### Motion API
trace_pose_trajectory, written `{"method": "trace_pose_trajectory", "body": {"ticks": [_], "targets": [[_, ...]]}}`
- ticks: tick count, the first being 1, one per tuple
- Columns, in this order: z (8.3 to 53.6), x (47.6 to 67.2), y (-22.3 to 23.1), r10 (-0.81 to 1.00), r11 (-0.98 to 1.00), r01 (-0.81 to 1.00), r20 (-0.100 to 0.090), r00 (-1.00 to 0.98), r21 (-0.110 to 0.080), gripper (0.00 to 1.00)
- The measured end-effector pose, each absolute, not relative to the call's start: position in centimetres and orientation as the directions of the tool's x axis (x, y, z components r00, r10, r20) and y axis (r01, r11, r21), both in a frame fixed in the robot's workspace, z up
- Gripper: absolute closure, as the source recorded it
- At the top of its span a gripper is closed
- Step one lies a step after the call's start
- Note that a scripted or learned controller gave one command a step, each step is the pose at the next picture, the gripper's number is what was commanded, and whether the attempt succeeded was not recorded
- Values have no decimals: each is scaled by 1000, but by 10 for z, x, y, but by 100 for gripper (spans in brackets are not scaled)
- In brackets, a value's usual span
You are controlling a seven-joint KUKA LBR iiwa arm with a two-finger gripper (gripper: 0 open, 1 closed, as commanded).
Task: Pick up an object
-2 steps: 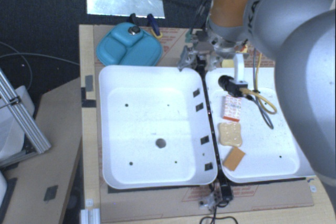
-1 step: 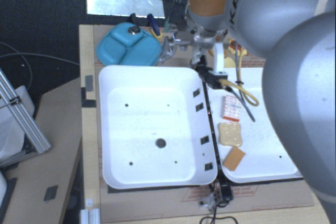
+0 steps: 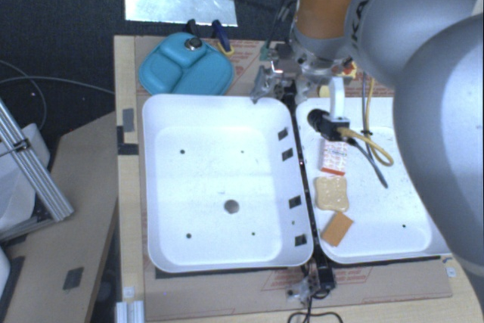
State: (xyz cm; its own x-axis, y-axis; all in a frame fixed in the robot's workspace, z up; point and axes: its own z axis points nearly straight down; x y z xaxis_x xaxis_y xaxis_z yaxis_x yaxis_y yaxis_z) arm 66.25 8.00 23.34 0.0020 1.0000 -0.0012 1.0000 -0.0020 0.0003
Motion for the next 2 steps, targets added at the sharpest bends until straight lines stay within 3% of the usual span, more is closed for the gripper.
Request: {"method": "trace_pose_trajectory", "body": {"ticks": [1,2], "targets": [[279,652,183,1000,12,1000,5,-12,6,0],[294,602,207,1000,8,1000,3,-8,0,0]]}}
